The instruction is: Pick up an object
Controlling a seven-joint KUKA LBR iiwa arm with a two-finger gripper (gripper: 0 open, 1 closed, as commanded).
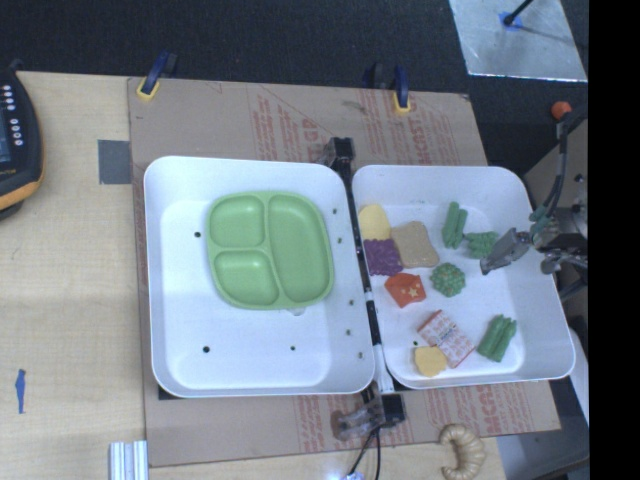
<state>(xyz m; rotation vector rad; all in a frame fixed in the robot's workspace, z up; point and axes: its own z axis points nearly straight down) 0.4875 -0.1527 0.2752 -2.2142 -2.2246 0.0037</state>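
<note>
Though red print crosses the cardboard [300, 118], it seems illegible.

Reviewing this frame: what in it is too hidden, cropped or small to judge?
- Gripper: in the camera view it is small and dark at the right bin's edge; its finger state is unreadable.
- Arm: cut off by the right edge.
- Red packet: print too small to read.
- Device at the left edge: cropped, so unidentifiable.
- Green tray: hides the left bin's floor beneath it.
</note>
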